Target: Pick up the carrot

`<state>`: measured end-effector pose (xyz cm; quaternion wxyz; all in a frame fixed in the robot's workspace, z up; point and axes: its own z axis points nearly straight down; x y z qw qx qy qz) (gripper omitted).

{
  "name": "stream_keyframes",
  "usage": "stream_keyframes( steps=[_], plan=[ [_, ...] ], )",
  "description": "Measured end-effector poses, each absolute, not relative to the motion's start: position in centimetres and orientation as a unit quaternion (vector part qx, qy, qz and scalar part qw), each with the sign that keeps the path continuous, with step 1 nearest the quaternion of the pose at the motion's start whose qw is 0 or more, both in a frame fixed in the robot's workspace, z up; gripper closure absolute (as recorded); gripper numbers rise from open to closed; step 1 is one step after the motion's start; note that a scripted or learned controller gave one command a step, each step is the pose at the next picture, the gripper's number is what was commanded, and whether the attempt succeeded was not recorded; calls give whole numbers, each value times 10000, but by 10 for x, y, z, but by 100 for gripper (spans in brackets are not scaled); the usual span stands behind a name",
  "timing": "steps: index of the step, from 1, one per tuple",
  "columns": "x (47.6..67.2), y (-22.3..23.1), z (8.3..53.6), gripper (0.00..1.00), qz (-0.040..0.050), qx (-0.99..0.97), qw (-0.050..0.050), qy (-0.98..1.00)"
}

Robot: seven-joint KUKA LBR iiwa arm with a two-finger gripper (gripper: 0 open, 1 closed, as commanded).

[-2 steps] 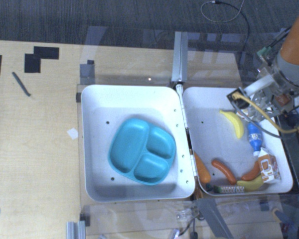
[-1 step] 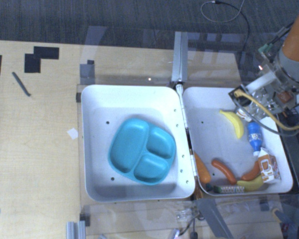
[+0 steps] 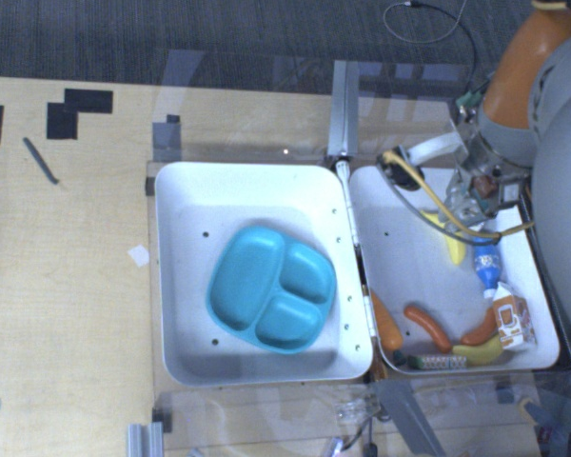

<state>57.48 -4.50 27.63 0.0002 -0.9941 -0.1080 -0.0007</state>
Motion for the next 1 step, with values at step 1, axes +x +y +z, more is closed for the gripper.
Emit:
stream_keyframes(
  steps=[1],
  plan=[
    [582,-15,323,100,-26,-9949,-1,-1012]
  ],
)
